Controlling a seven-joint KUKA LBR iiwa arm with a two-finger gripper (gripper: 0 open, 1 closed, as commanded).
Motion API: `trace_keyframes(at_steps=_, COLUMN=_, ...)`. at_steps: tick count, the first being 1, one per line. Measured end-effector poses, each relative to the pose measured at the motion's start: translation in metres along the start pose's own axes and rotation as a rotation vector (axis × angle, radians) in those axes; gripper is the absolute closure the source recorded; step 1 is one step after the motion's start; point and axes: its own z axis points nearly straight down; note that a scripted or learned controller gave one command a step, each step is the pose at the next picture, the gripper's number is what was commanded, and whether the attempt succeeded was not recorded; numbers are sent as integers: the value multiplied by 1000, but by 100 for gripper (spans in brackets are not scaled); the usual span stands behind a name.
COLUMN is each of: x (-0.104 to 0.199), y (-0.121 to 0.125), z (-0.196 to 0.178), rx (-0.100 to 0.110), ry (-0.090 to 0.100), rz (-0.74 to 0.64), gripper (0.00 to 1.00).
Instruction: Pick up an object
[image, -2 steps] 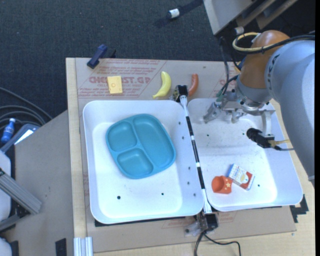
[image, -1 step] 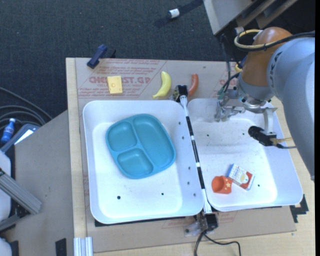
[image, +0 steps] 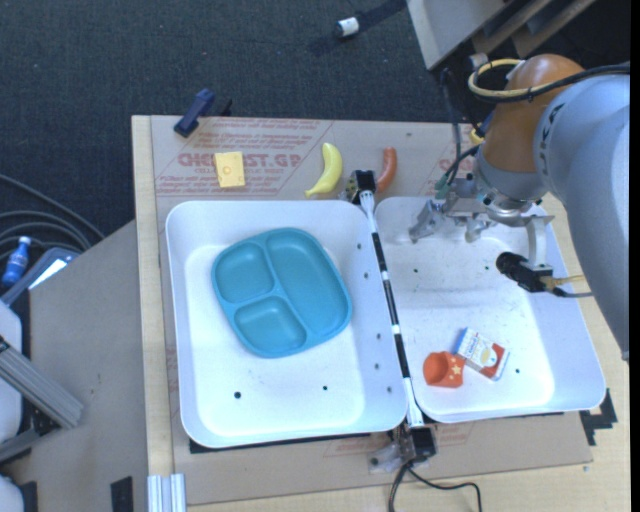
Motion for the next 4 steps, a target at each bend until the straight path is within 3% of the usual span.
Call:
trace_keyframes(at_steps=1, x=16, y=-105, z=21, rx=7, ry=6, rz=4, gripper=0)
trace_keyframes(at_steps=2, x=16, y=-105, z=11, rx=5, ry=6, rz=6, gripper=100)
trace_keyframes(at_steps=3, x=16, y=-105, z=11, rx=5, ry=6, rz=6, gripper=0)
trace_keyframes(at_steps=4, x=16, y=-104, z=1, rx=4, ry=7, rz=7, gripper=100)
